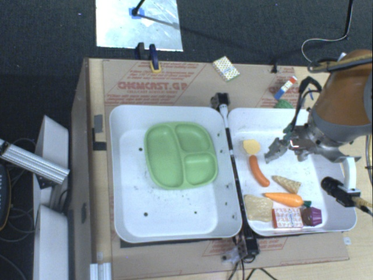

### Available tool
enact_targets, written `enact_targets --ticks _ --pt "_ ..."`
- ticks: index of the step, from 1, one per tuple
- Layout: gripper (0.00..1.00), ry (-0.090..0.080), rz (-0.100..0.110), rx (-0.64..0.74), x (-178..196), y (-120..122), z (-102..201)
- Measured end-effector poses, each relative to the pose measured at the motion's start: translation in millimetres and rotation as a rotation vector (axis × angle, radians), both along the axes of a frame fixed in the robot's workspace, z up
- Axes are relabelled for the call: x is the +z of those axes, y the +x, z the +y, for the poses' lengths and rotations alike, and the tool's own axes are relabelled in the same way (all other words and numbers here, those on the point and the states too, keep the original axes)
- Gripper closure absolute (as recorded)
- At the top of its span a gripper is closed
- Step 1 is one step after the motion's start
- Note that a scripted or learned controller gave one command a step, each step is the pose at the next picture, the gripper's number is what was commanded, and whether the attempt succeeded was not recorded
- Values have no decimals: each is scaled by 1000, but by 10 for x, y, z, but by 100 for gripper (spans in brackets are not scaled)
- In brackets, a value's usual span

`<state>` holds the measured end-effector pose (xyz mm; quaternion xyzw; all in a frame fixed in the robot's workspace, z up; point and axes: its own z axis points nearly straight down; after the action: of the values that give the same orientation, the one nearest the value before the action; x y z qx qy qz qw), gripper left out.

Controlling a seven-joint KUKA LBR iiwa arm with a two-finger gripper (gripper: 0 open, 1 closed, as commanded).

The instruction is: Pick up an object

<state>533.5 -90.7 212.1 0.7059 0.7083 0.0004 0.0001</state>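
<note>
the right bin (265, 121) is crowded along its near side: sausage (259, 171), carrot (284, 199), wedge (287, 184), cracker (258, 207), carton (287, 218) and purple piece (312, 216) lie close together. its far strip is bare. in the left bin (125, 214) a green divided plate (180, 155) fills the middle, with open floor around it.
</note>
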Motion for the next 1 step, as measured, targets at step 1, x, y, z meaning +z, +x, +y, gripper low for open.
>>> enact_targets --ticks 1 --pt "0 -1 -2 -1 -1276 616 -197"
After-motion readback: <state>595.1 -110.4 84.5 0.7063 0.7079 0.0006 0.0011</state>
